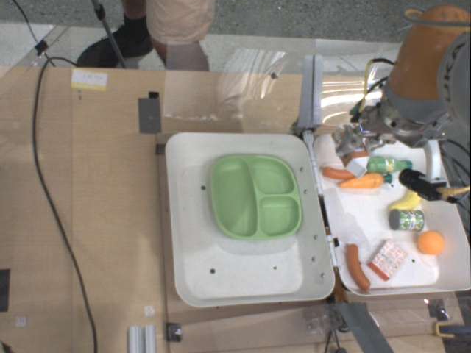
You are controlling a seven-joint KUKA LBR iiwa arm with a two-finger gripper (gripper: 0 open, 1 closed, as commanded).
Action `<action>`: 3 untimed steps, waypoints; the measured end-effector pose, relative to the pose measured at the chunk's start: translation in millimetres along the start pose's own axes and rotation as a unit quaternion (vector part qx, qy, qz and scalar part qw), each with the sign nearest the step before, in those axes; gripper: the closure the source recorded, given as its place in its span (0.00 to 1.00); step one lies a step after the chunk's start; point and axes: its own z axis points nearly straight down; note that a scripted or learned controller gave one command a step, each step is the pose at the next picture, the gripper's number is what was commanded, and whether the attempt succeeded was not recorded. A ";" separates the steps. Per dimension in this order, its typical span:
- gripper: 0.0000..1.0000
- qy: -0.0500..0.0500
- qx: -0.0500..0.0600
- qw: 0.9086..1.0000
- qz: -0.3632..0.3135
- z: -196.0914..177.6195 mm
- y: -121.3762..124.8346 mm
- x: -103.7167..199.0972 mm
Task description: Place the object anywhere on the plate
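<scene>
Resting flat in the left bin (pixel 184 271) is one green plate (pixel 256 197), smooth, rounded, with three compartments. The right bin (pixel 353 219) holds several toy foods: one tapered orange carrot (pixel 362 183), two sausages (pixel 338 173) (pixel 358 266), one yellow banana (pixel 409 199), one round orange (pixel 430 243), one cylindrical can (pixel 407 219), one green bottle (pixel 388 165), one flat patterned packet (pixel 388 259). The gripper (pixel 352 140) sits over that bin's far left corner; whether it is wide or narrow cannot be told.

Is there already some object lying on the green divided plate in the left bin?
No, the green divided plastic plate lies bare in the left white bin, while the orange toy carrot and other items lie in the right bin.
</scene>
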 end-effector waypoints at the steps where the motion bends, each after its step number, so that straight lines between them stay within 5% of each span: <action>1: 1.00 0.001 0.001 0.998 0.065 24.2 11.6 72.9; 2: 1.00 0.001 0.001 1.000 0.018 24.3 -22.0 118.7; 3: 0.00 0.001 0.001 1.000 0.018 24.2 -21.8 118.6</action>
